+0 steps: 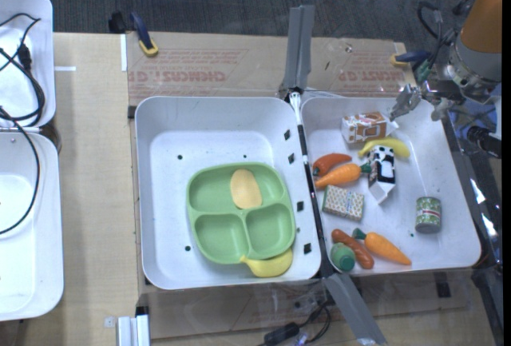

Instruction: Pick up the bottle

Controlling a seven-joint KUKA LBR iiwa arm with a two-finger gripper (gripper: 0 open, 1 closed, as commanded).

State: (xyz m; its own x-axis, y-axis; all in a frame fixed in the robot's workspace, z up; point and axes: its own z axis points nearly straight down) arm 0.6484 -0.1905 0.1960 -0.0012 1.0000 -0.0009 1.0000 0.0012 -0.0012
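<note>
The small black-and-white bottle (384, 167) lies in the right bin (455, 176), just below a yellow banana (385, 148) and near the bin's middle. My gripper (419, 103) hangs over the bin's far right corner, up and to the right of the bottle and well apart from it. It is open, with nothing between its two fingers. The grey arm with its orange band (485, 25) reaches in from the upper right.
Around the bottle lie a small snack box (364, 127), an orange carrot (339, 175), a chili (330, 161), a patterned cracker block (344, 202), a green-labelled can (429, 215) and another carrot (387, 248). The left bin (160, 176) holds a green divided plate (241, 213).
</note>
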